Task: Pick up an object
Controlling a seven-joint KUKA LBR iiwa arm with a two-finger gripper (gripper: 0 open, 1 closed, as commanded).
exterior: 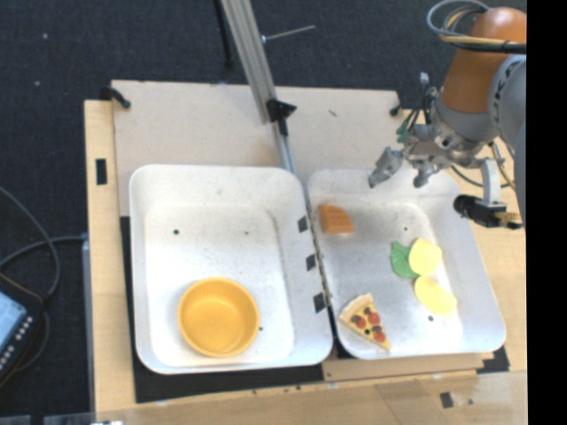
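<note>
Toast-brown bread-shaped toy (335, 220) lies near the left wall of the right-hand shallow white bin (478, 264), apart from the rest — to my eye the easiest thing to take. The gripper (403, 172) hangs over that bin's far rim, its two grey fingers (383, 168) spread apart with nothing between them. A good try would carry it toward the bread, square the fingers across the narrow side, then drop straight down. Nearer lie a green leaf-shaped piece (401, 259) tucked under two yellow round slices (430, 277), and a pizza-slice toy (365, 320) at the front edge. An orange plastic bowl (218, 316) sits in the left-hand white bin (168, 202). Both bins rest on a pale wooden counter (195, 122) — dark carpet all round.
</note>
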